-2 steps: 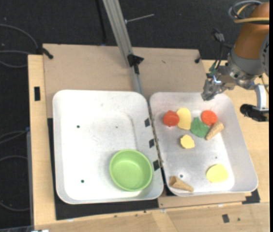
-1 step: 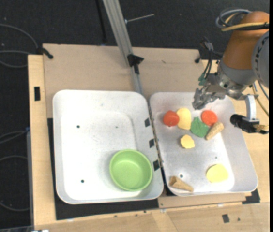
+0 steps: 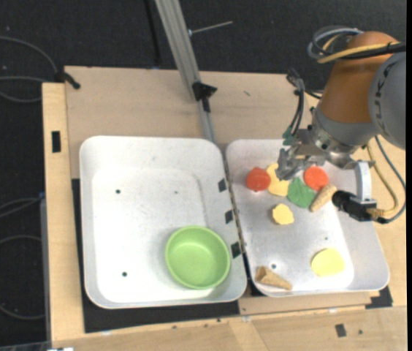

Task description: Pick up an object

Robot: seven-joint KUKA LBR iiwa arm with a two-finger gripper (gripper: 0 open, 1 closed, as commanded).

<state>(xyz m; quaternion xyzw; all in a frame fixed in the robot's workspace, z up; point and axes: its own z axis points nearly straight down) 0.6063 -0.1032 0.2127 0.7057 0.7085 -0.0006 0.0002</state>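
The gripper (image 3: 288, 168) is hanging over the packed toys by the right bin's (image 3: 359, 284) far edge, its grasp state I cannot tell, and it is risking a miss by nudging the red piece (image 3: 258, 180) or yellow piece (image 3: 279, 189) aside.

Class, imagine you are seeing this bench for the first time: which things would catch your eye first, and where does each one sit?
The bright green bowl stands out, alone near the front of the left bin. Next comes the cluster of small coloured pieces at the back of the right bin, with a red piece and a green piece among yellow ones. The gripper hangs right over that cluster, under the arm's orange band.
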